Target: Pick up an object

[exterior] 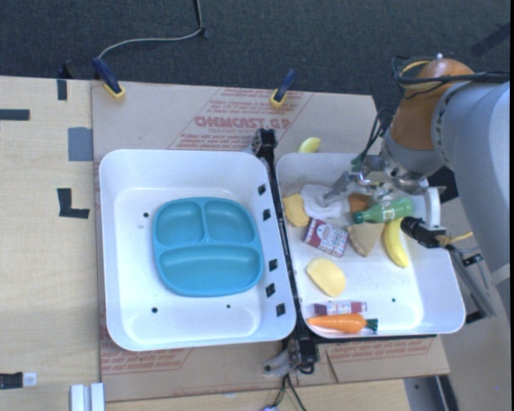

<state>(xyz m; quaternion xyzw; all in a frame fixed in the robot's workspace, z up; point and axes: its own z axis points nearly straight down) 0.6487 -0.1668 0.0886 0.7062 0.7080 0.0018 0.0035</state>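
Nearest the camera in the right bin [445, 315], a toy carrot [338, 323] lies along the front wall, with a pale yellow piece [325, 276] just behind it. Farther back, a small red packet [327, 238], a banana [395, 243] and a green bottle [385, 211] crowd together beneath the gripper [360, 183]; whether its jaws stand wide or narrow cannot be told. A clean pick probably means committing to one item, likely the bottle, and descending squarely. To the left, a blue divided plate [209, 246] sits in the other bin [120, 174].
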